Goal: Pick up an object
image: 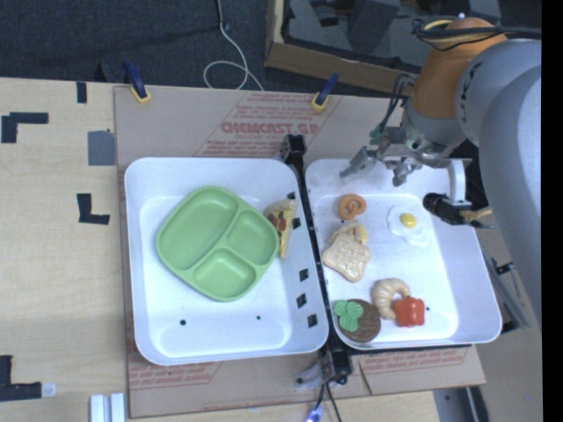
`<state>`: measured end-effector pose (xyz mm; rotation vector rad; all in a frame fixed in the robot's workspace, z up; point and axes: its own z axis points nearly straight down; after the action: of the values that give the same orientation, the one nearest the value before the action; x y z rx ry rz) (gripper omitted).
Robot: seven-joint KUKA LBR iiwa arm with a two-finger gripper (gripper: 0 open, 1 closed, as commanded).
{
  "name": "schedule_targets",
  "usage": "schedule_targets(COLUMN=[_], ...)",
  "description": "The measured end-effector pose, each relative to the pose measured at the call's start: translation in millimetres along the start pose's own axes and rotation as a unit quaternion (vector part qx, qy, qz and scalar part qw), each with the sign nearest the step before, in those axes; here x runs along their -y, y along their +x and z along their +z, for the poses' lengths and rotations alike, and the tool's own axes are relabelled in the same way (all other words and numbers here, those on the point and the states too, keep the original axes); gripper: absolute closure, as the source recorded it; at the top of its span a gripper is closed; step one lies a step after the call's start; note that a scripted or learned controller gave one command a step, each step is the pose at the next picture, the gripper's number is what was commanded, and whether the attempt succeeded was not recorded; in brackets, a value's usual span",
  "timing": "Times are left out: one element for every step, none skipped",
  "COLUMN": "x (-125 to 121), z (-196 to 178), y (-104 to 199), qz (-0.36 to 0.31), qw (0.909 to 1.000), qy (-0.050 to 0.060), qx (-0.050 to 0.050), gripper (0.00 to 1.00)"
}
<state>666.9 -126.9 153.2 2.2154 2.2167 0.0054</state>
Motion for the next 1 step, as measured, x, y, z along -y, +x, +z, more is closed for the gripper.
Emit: schedule_targets(x=[2.3], z=[4.8], y=[1.5], qz=[0.0], qw=[1.0], qy=[0.004], qx=[-0.001], gripper=[0.0])
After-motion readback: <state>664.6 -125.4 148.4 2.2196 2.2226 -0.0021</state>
